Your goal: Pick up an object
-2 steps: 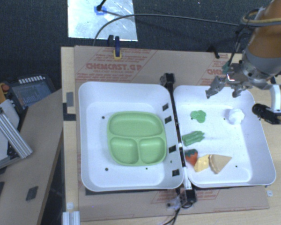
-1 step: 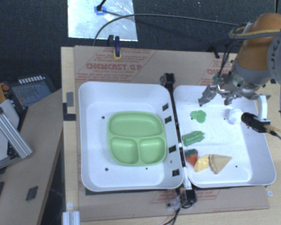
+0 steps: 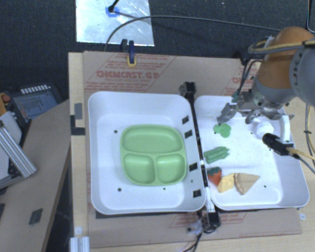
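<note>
1. The small round green plastic piece [image 3: 223, 130] sits in the right white bin [image 3: 291, 193], right under the claw [image 3: 227, 114].
2. Can't tell how wide the claw's open; nothing visibly gripped.
3. Risk: it's small, could squirt sideways toward the ribbed green pickle-shaped toy [image 3: 216, 154] just below.
</note>
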You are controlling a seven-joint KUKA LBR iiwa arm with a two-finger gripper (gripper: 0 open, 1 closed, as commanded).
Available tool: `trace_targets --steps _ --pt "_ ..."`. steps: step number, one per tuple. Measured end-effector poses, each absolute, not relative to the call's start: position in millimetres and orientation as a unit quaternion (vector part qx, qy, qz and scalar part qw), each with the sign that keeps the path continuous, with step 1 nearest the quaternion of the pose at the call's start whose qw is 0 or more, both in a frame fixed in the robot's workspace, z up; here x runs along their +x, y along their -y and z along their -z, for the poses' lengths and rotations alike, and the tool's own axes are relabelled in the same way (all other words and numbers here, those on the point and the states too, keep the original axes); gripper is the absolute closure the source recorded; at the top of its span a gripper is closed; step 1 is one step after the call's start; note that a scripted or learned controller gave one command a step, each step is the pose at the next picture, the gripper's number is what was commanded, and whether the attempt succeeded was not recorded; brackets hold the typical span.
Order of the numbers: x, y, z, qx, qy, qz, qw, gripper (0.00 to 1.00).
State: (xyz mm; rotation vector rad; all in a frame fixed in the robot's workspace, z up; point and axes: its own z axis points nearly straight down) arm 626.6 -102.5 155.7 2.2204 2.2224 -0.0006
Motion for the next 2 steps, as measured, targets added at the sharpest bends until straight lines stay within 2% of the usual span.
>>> trace_targets --steps 1,2 --pt "633.1 97 -110 0.706 -0.709 0.0003 0.0 0.0" --pt "634.4 97 -124 0.706 -0.709 -0.0013 0.001 1.0"
